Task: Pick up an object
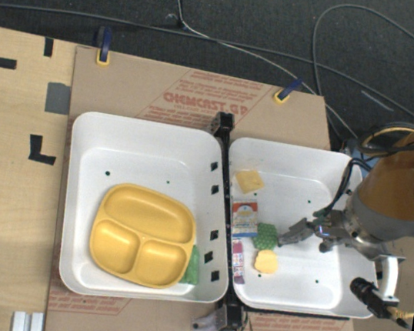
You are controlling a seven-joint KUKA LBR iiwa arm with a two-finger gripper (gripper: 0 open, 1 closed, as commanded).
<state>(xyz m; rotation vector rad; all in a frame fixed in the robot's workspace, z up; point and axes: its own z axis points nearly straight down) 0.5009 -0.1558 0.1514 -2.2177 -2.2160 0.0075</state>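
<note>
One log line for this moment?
gripper low in right bin | beside green block | nothing seen held | yellow tray in left bin

Cardboard sheet under white bins

Tabletop: light wood surface; I count several black tape marks along its left part and one grey patch near the top. Cardboard sheet: lies flat on the tabletop, red printing, held at its far edge by two clamps, one left and one right. Left bin and right bin: white, shallow, resting on the cardboard, touching side by side along a black divider.
</note>
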